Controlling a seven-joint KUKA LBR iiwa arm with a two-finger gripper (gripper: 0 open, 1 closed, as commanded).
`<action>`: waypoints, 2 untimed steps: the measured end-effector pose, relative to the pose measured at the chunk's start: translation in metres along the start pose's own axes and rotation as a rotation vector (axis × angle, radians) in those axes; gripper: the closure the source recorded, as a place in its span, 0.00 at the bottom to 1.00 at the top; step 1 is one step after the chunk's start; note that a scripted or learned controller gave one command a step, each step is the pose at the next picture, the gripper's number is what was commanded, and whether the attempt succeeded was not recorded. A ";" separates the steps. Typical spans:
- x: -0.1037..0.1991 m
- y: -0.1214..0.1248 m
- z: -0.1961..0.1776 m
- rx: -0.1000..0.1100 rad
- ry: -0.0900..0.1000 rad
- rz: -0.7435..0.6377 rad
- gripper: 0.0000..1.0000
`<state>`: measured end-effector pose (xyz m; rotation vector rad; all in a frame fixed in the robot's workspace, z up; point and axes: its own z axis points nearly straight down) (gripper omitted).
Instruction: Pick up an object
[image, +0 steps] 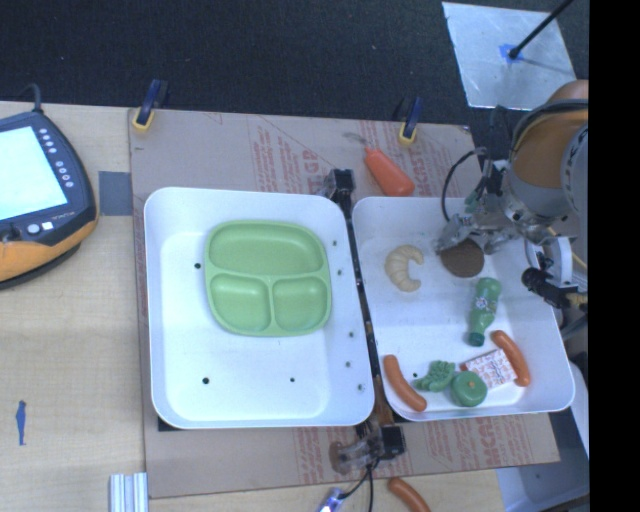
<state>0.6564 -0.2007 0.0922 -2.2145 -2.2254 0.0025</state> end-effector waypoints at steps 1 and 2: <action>0.007 -0.001 0.000 0.003 0.001 0.001 0.00; 0.021 -0.001 -0.008 0.004 0.002 0.001 0.00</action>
